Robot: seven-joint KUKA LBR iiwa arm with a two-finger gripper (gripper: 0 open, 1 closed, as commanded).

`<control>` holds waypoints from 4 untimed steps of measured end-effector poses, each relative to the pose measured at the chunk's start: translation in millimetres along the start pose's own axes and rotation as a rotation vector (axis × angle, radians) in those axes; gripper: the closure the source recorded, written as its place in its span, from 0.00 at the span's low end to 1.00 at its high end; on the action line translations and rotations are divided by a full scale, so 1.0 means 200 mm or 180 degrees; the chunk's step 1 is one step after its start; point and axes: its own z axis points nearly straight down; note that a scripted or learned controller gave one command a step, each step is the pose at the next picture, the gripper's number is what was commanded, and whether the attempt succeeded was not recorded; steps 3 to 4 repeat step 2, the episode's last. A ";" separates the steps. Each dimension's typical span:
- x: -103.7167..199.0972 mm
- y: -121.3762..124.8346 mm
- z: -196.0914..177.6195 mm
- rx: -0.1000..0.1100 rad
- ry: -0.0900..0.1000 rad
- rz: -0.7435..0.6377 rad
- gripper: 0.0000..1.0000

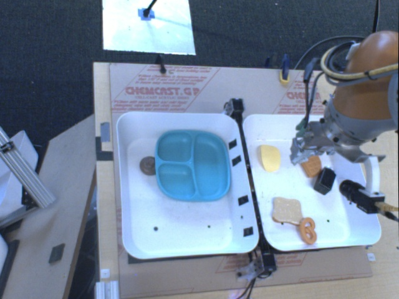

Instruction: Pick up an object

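Note:
My gripper (302, 154) hangs low over the upper middle of the right bin (361, 229), the grey and orange arm reaching in from the right. Right under its tip, partly covered by it, lies a small orange cracker-like piece (311, 166). A small black block (324, 180) lies touching that piece on its lower right. To the gripper's left sits a yellow wedge (270, 158). Nearer the front of the bin rest a slice of toast (287, 210) and an orange pretzel (307, 230). I see nothing lifted off the bin floor.
The left bin (134, 229) holds a blue divided plate (191, 166) with a small brown round disc (148, 165) at its left edge. A black clipped divider (244, 179) runs between the two bins. A white sheet (148, 17) lies beyond the bench.

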 end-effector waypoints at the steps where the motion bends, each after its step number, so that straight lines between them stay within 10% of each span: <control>1: 0.26 0.06 0.06 -0.0002 0.0001 -0.0003 1.00; 2: 0.54 0.06 0.05 -0.0003 0.0002 -0.0004 1.00; 4: 0.54 0.06 0.05 -0.0003 0.0002 -0.0004 1.00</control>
